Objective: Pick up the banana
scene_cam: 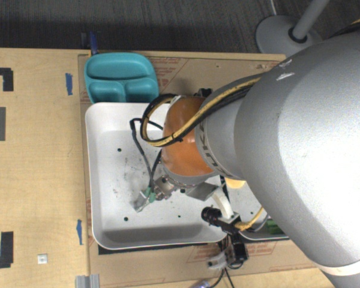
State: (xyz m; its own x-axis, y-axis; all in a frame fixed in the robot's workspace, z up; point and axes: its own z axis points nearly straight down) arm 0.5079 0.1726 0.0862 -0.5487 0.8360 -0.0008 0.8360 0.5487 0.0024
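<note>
Fingers (pixel 140 203) of the gripper (pixel 144 199) hang low over the left bin (pixel 97 161) floor; we cannot tell whether parted or closed. Banana (pixel 236 184): a pale yellow sliver under the arm (pixel 288 131), past the left bin's right edge, apart from the gripper. Reddish print (pixel 168 72) on the cardboard (pixel 36 161) beside the teal tray (pixel 121 77) is too faint to read.

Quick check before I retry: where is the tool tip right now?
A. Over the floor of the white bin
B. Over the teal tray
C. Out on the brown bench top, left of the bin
A: the tool shows against the pale floor of the white bin, inside its rim and well nearer the camera than the teal tray.
</note>
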